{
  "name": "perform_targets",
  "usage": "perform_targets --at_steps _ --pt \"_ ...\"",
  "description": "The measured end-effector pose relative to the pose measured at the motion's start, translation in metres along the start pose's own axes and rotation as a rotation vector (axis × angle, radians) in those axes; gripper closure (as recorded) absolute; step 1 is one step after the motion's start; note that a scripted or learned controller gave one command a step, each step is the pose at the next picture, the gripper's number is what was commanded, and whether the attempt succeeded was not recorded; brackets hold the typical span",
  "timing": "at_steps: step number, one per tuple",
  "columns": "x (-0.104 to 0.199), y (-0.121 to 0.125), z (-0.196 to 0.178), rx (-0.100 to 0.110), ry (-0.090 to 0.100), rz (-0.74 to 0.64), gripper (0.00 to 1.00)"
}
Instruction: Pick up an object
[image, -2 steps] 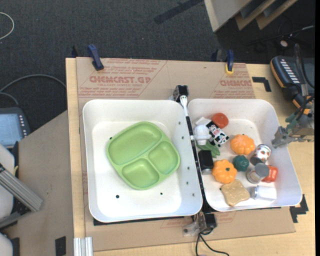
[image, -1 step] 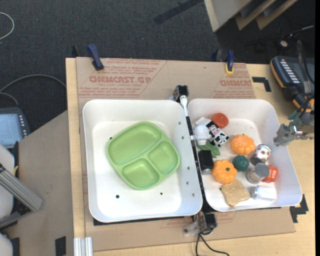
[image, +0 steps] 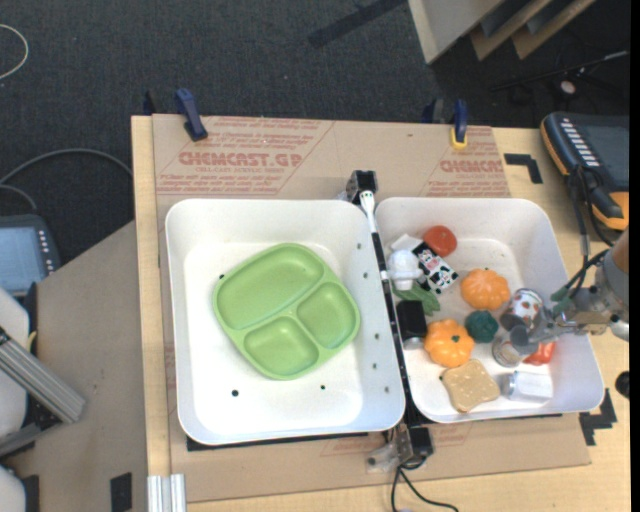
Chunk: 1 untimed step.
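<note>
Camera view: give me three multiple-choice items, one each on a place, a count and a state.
1. Where does the green divided plate lie?
A. In the left bin
B. In the right bin
C. On the cardboard beyond the bins

2. How many orange pumpkin-like toys are in the right bin?
A. None
B. Two
C. Four

3. How does the toast slice lie?
A. Standing on edge against the bin wall
B. Flat on the bin floor
C. Stacked on the green plate

Answers:
1 A, the plate sits mid-floor in the left bin.
2 B, one pumpkin lies above another pumpkin.
3 B, its broad face is up, near the right bin's front edge.
</note>
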<state>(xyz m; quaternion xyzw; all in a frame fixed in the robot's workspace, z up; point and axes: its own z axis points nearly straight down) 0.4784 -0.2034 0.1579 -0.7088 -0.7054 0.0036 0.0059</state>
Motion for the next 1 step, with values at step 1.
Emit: perform_targets --at_steps 1 --pt "0.0014 0.0040 -0.0175 -0.015 -0.005 -0.004 1.00"
